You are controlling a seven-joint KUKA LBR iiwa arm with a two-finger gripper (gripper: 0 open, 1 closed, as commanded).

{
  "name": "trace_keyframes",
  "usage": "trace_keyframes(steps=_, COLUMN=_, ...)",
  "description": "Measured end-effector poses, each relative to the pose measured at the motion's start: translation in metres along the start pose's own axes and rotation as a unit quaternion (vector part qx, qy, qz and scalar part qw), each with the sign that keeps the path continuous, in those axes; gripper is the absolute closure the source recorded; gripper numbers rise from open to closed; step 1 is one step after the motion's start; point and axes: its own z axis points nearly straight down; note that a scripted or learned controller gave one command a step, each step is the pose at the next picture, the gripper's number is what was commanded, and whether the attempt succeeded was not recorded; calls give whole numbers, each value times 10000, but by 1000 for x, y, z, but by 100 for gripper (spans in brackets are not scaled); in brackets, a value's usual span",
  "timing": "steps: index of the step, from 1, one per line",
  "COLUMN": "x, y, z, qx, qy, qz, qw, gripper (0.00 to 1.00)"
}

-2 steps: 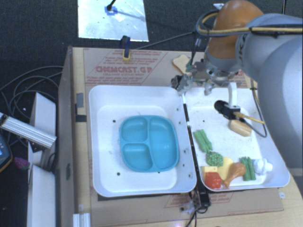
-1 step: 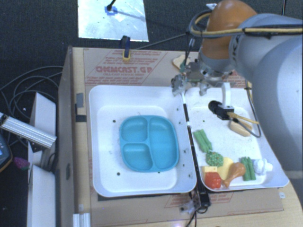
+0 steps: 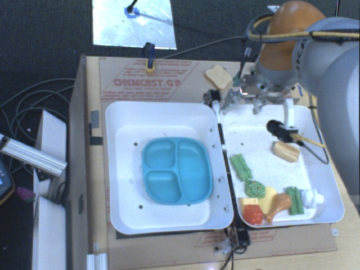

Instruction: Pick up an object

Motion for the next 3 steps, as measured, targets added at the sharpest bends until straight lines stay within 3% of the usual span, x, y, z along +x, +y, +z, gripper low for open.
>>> trace_keyframes(steps=1, x=1, y=1, z=-11, qx=-14, qy=2, qz=-18, qw=10000, gripper=100)
trace_keyframes(steps=2, x=69, y=0, z=-21, qx=0, qy=16, qz=-17, qw=10000, gripper=100)
trace_keyframes(steps=3, x=180, y=-12, z=-11, qx=7, qy=22, qz=-21, qw=10000, gripper=100)
